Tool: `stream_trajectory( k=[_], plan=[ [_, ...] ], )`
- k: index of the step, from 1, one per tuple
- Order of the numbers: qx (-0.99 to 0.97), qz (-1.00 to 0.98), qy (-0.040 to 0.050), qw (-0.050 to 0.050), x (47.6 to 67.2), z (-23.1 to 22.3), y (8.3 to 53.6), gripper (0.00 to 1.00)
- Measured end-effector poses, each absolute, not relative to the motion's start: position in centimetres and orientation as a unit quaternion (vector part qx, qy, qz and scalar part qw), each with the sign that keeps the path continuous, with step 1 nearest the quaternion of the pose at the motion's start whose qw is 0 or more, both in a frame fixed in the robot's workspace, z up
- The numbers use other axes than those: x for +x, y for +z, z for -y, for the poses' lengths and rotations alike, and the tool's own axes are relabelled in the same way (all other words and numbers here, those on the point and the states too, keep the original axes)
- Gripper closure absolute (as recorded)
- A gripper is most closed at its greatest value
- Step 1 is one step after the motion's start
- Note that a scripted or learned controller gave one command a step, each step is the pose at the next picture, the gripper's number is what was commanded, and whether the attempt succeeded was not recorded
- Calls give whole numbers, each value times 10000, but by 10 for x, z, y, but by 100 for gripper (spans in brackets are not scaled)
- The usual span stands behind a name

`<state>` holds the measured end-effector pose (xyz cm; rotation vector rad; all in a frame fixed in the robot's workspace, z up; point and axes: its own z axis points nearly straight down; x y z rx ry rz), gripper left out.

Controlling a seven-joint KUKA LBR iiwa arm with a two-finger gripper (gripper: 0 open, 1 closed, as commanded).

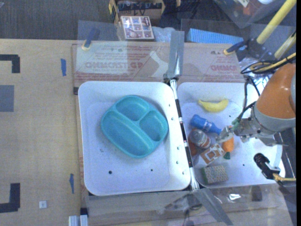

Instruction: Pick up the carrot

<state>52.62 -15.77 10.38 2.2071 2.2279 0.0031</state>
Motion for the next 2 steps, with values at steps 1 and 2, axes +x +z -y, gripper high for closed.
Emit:
stream_trajectory(
  k=[1, 2],
  plan=[
    [7043, -7098, 10, 36, 526, 158, 113, 100],
    [6755, -7374, 2, 4, 545, 88, 185, 100]
  ],
)
